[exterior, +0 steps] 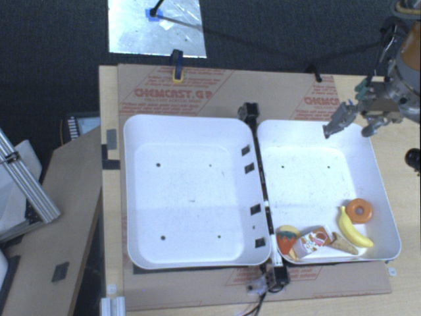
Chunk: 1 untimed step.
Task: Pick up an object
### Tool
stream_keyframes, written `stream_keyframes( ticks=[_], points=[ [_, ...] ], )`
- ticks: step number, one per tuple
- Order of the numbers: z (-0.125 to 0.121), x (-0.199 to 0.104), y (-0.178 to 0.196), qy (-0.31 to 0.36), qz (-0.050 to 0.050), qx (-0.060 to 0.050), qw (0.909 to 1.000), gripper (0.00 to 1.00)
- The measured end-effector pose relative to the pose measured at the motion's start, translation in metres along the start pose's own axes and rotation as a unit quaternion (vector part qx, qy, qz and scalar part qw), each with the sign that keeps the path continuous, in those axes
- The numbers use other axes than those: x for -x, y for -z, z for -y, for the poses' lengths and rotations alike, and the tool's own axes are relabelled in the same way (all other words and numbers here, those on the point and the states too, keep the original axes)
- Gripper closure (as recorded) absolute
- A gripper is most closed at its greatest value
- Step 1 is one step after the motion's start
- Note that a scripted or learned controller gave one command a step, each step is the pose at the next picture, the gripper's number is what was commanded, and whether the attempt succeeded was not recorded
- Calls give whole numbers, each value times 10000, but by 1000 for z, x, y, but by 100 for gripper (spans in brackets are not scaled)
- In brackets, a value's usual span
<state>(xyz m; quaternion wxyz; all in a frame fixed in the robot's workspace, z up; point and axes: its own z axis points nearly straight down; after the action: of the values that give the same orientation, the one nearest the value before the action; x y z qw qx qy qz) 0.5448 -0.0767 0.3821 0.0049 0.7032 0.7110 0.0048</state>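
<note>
A: How is the pincer (350, 125) standing?

B: Spread apart, released. One finger (335, 122) slants down toward the left, the other (370, 128) is shorter and partly in shadow. Nothing sits between them and they touch nothing; they hang over the far right rim of the right bin (309, 176).

A: Where are the things it could pick up?

B: All well apart from the pincer, down in the near corner of that same bin. A banana (353, 229) lies almost straight below the pincer in the view, curved along the right wall. An orange round piece with a dark middle (359, 210) touches the banana's upper end. Further to the left along the near wall come a small white and red packet (312, 241) and an orange-red rounded object (287, 239).

A: And the other bin?

B: The left bin (187, 189) lies far to the pincer's left, across the black divider (258, 176).

A: Anything hard to make out?

B: The arm (404, 58) is cut off at the right edge, so little above the wrist is visible. A tan wedge-shaped thing (343, 245) between packet and banana is too small to name. The print on the packet is unreadable. The desk (395, 170) shows beside the bin's right wall.
</note>
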Motion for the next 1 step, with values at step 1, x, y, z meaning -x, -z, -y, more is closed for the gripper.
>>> stream_keyframes(
  ticks=[1],
  points=[
    [13,-61,100,-5,-4,6,10000,0]
  ],
)
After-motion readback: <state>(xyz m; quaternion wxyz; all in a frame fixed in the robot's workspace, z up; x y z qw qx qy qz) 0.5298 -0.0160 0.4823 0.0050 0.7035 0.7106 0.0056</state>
